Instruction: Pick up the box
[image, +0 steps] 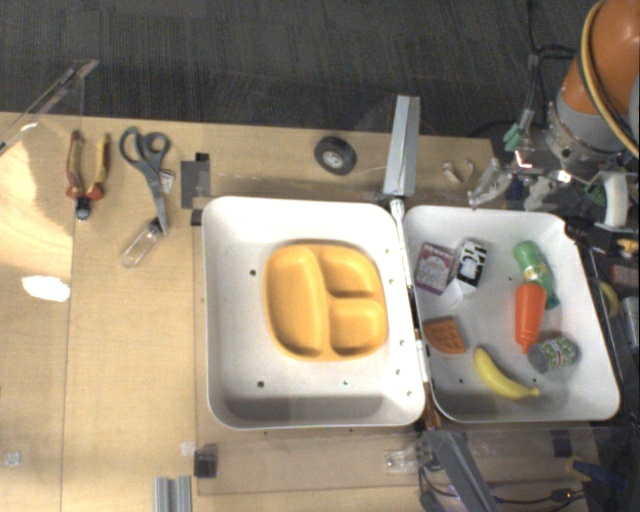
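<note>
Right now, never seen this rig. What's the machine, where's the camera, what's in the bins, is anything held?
One fixed camera looks down at a slant on a bench with two white bins. The grey and orange arm comes in at the upper right; its tool hovers at the right bin's top edge with nothing visibly held. The left bin has a yellow divided tray. The right bin holds a small purple box, a black-and-white carton, carrot, banana, can, green bottle and an orange block.

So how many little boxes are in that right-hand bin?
2, side by side at the right bin's upper left: a purple box and, just right of it, a black-and-white box. None seems hidden.
</note>
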